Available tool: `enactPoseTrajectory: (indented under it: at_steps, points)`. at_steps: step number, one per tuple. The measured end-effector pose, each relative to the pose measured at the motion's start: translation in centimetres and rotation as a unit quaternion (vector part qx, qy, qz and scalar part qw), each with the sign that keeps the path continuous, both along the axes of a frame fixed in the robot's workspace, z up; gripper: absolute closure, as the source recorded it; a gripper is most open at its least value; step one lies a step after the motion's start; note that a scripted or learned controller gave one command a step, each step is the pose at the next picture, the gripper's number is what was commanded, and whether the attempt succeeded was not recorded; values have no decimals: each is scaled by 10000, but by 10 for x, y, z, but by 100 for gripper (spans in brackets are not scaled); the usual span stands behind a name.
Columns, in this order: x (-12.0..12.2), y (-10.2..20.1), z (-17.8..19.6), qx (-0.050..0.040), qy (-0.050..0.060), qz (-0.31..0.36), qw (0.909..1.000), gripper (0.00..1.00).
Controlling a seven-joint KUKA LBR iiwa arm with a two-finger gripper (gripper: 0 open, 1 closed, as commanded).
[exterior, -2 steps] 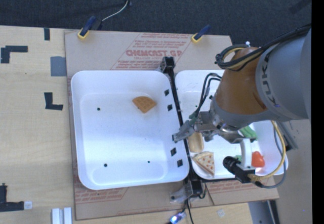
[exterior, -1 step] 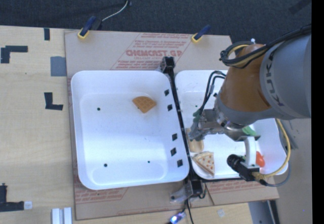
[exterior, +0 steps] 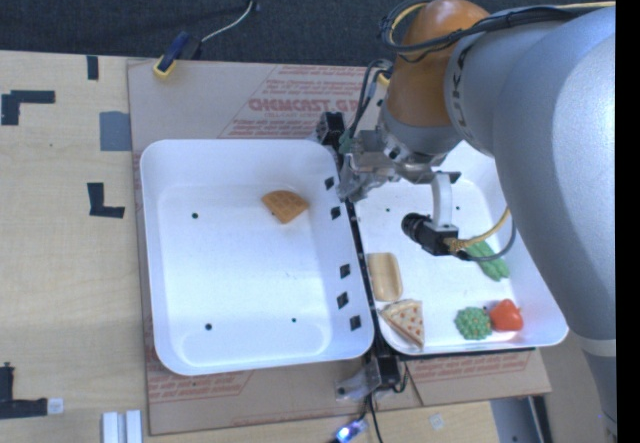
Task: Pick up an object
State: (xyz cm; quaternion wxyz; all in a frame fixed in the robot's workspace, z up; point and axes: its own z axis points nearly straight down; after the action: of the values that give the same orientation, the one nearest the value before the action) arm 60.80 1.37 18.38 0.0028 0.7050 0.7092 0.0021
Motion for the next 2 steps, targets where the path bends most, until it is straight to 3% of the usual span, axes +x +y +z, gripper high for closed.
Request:
enactPoseTrajectory:
  at_steps: [1,2]
  points:
    - [-70,32,0,9,67,-16,10000,100]
    - [-8,76,0,9,23,-1,10000,100]
